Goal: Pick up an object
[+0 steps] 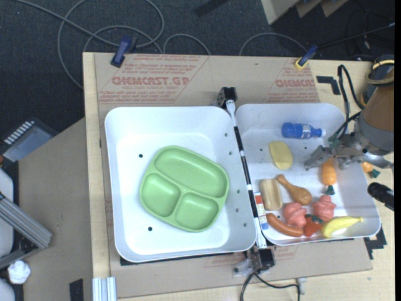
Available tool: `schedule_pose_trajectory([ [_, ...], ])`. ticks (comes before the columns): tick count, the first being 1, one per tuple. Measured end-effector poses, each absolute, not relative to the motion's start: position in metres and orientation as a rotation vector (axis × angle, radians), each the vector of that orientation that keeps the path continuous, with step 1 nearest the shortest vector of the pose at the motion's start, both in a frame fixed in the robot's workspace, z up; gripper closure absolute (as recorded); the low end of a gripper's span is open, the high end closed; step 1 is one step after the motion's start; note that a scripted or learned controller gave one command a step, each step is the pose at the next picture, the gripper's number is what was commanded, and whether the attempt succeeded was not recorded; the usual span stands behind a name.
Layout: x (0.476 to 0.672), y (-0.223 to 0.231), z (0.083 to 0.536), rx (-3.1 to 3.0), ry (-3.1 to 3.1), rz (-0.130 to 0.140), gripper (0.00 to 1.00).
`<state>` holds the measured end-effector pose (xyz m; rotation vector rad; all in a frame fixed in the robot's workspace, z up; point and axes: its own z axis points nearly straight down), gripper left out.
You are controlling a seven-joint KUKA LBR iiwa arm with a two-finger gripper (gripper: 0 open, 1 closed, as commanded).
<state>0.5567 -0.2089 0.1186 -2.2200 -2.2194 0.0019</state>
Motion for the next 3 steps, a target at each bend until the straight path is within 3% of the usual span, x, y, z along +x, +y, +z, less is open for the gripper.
schedule_pose_trajectory([
  [1, 0.553, -0.212, 0.084, -2.219, -2.219, 0.001, 0.0],
  [2, 0.554, -0.212, 0.095, -2.222, -2.221, -0.001, 1.0],
  [3, 0.559, -0.136, 0.084, -2.218, -2.221, 0.0, 1.0],
])
